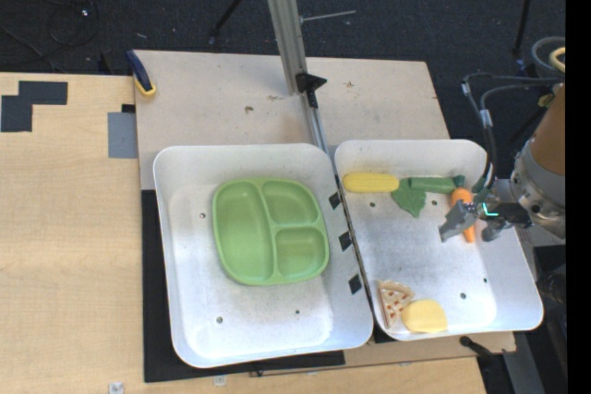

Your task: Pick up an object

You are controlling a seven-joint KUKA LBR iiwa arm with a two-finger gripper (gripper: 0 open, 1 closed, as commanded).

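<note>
At the far left we see a pale wood-grain table (55,235) with a few dark grey patches near its upper edge. Next to it lies a beige board (231,97), scuffed and matte, carrying a small blue-and-yellow tool (141,74) at its upper left corner and a ribbed aluminium post (286,23) rising at a slant near the middle.

The left bin (175,309) is shallow, white, with rounded corners and a dusty, speckled floor. In it rests a light green plastic tray (271,231), smooth and rounded, split into three compartments, sitting slightly turned toward the bin's upper half.

The right bin (503,304) touches the left one along a seam marked by black clips. Along its upper edge we find a yellow corn cob (369,184), long and lying flat, then just beside it a green leafy piece (427,191) with an irregular outline. At the green piece's right end is an orange carrot-like piece (464,212), partly covered by the gripper (469,226). At the lower edge sit a pizza slice (394,302), pale with red dots, and touching it a smooth round yellow lump (426,316).

The gripper comes in from the right, low over the bin's right side, its dark metal fingers spread apart, with the orange piece showing between and behind them; we cannot tell whether they touch it. Black cables loop above the wrist.
</note>
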